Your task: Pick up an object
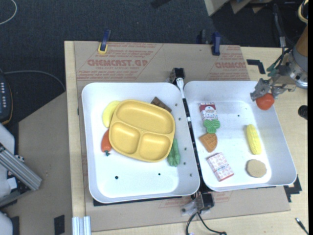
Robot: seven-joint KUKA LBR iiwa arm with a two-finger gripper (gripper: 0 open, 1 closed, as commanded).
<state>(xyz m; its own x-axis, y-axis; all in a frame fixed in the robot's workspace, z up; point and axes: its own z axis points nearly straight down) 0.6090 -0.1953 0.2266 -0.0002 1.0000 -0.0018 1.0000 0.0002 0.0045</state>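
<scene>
Your gripper (264, 93) has its fingers closed on the red tomato (265, 102); lift straight, clearing the bin rim (272, 105) beneath.

- My surface (146, 58) is a printed brown board.
- On it sit the left bin (93, 146) and the right bin (281, 136), side by side, rims touching.

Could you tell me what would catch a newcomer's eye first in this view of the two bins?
The big yellow divided tray dominates the left bin, lying over several toy foods whose edges poke out around it. At the right bin's far right corner, the claw sits right at a red round toy. Small items, including a corn cob, dot that bin.
</scene>
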